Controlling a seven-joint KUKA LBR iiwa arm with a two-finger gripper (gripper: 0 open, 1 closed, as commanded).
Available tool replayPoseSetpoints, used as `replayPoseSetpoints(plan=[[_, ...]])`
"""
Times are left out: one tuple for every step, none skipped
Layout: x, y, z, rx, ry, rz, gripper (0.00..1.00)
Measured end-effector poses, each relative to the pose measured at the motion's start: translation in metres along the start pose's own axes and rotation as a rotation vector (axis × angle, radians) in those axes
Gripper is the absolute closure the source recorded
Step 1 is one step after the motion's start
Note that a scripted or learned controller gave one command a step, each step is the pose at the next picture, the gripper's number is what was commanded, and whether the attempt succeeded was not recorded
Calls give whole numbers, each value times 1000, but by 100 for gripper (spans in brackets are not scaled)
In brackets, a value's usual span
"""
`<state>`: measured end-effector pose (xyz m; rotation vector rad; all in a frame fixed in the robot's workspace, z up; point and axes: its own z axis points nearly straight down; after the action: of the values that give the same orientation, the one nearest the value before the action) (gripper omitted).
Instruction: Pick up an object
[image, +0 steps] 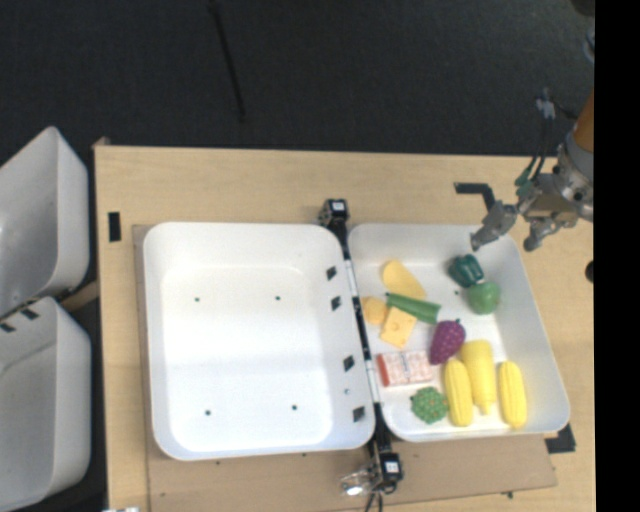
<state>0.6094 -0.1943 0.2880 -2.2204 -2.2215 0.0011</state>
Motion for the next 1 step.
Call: replayPoseSetpoints(plan=[[-36, 44, 140, 10, 1, 0, 0]])
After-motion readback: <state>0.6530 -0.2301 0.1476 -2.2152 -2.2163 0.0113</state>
